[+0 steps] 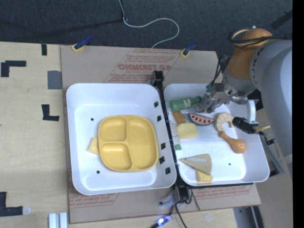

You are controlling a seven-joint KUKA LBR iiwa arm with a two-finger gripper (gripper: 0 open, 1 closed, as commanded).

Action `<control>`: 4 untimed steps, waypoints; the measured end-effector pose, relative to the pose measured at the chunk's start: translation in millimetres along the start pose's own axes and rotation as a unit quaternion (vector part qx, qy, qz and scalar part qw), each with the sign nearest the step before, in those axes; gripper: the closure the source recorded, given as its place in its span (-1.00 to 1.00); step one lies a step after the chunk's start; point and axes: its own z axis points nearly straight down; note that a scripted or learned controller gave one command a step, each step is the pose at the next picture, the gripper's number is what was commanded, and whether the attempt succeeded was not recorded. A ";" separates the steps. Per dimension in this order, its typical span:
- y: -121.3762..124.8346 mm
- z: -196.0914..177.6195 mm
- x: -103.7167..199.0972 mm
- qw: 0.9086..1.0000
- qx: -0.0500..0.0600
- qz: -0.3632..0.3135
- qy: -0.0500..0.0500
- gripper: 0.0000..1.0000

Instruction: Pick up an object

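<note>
My gripper (207, 105) reaches down into the right bin (251, 174) near its back edge. It hovers just right of a green bottle (184, 102) lying on its side and just above a watermelon slice (201, 119). Nothing is visibly held. Further objects lie in this bin: a pale yellow block (187, 130), a small orange piece (178, 117), a chicken drumstick (230, 136) to the right, a tan sandwich wedge (198, 162) and a yellow cheese piece (204, 176) at the front.
The left bin (78, 165) holds a yellow divided plate (128, 142) with a pale yellow wedge (92, 146) at its left side. The grey arm with its orange band (242, 56) fills the right side. A cable (152, 25) lies behind the bins.
</note>
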 end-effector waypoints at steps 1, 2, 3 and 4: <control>-4.6 -43.5 0.5 1.000 -0.007 0.003 0.001 1.00; -0.6 -87.9 -3.6 1.000 -0.008 0.002 0.000 1.00; 0.1 -134.6 -3.2 1.000 -0.008 0.002 0.000 1.00; -33.8 -123.5 44.1 1.000 -0.004 0.001 0.001 1.00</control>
